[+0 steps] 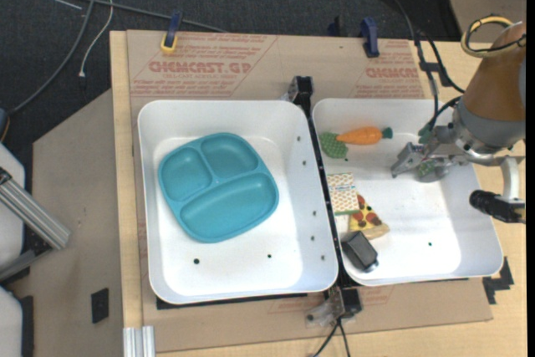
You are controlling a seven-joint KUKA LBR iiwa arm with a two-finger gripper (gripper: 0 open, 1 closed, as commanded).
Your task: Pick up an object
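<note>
My gripper (415,162) hangs low over the right part of the right bin (468,259), at the end of the grey arm with the orange band (495,92). An orange toy carrot (364,135) with a green tip lies to its left, near the bin's back. Beside the carrot sits a small green piece (333,145). Further forward, along the bin's left wall, lie a patterned card (341,191), a toy pizza slice (366,221) and a black block (360,250). The gripper is apart from all of these.
The left bin (159,263) holds a blue divided plate (218,186). A black clamp (300,87) sits at the back where the two bins meet. Cables run across the dark floor behind the bench.
</note>
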